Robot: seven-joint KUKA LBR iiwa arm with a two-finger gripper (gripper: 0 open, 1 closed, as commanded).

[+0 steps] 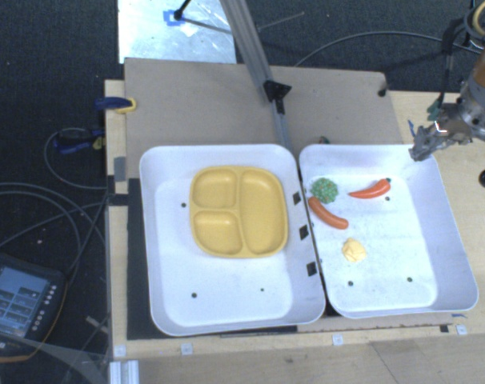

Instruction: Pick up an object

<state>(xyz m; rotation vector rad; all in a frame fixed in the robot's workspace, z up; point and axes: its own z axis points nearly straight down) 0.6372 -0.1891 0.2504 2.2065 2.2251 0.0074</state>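
I see the claw [422,144] hovering above the right bin's [446,214] far right corner; I cannot tell its state. Below lie a chili pepper [370,189], broccoli [324,189], sausage [328,214] and yellow lump [354,251]; the left bin [166,286] holds a yellow divided plate [238,211].

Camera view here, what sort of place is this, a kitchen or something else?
Probably a robotics lab bench, not a kitchen. Two white bins sit on a board, toy food such as a red chili pepper lies in the right one, loose cables trail on dark carpet, and a control pendant rests nearby.
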